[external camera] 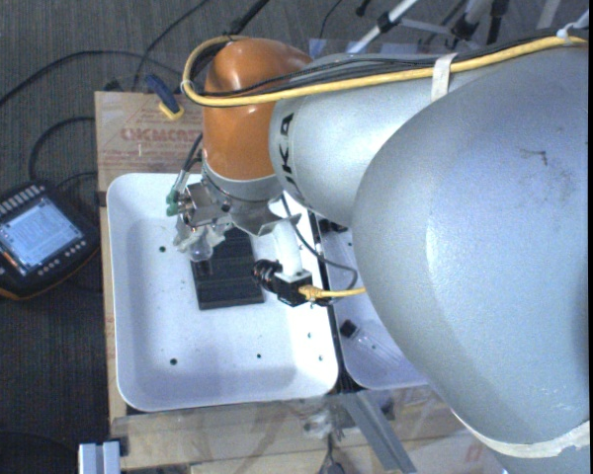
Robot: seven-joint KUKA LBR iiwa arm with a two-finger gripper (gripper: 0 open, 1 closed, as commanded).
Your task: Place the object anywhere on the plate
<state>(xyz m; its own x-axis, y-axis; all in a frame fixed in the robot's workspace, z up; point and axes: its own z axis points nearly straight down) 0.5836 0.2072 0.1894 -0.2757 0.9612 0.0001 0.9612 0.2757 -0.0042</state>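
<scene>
Lying flat in left bin [148,363]: dark ribbed square plate [229,276]; finger state unclear.

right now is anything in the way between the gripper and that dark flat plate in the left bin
Nothing visible stands between them. The gripper hangs directly over the upper left corner of the dark plate in the left bin. Whether it carries the object cannot be told.

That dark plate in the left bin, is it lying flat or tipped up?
Flat: the dark plate lies level on the left bin's floor.
</scene>
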